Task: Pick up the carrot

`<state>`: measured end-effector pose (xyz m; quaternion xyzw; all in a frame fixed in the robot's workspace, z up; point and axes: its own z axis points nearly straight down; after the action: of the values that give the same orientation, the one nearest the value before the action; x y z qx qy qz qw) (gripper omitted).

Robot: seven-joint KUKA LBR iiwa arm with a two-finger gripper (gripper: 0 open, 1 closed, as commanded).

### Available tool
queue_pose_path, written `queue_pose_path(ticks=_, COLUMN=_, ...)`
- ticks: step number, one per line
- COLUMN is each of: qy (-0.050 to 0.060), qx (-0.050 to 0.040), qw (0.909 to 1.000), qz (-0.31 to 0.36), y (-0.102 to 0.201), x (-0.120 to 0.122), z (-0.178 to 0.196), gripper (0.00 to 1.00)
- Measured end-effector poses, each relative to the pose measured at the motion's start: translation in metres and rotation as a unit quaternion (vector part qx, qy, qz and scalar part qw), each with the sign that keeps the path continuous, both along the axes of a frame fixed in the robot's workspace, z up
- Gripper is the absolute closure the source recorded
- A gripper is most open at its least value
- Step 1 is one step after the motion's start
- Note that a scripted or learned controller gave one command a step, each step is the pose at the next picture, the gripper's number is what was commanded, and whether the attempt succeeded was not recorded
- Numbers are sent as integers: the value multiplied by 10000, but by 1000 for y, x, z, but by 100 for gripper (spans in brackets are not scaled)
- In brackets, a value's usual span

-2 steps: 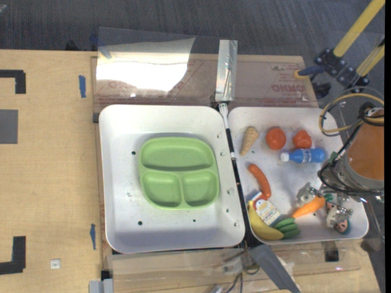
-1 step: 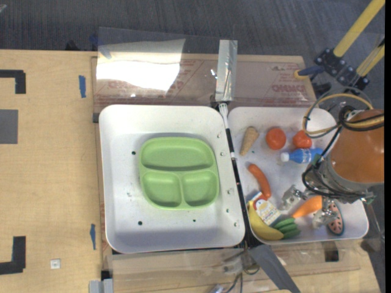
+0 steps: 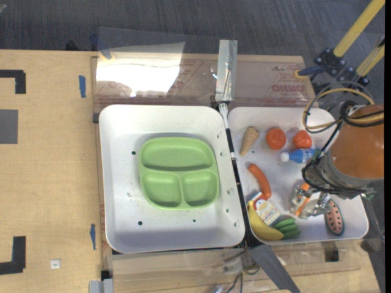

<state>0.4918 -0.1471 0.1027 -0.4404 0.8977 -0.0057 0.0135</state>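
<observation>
From above, my pincer (image 3: 307,203) hung low in the right bin (image 3: 357,234), whether gripping or spread I could not tell, the carrot (image 3: 259,179) lay apart to its left, near the bin's left wall, above the banana (image 3: 264,226).

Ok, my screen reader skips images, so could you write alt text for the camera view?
A robot arm's gripper hangs over the right bin, among toy foods: a carrot, a banana, two tomatoes, a watermelon slice and a cone. The left bin holds a green divided plate.
</observation>
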Motion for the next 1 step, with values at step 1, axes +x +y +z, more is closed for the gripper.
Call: queue_pose_path(ticks=1, qy=90, qx=-2, qw=10000, qz=-9, y=63, x=7, z=86, gripper=100)
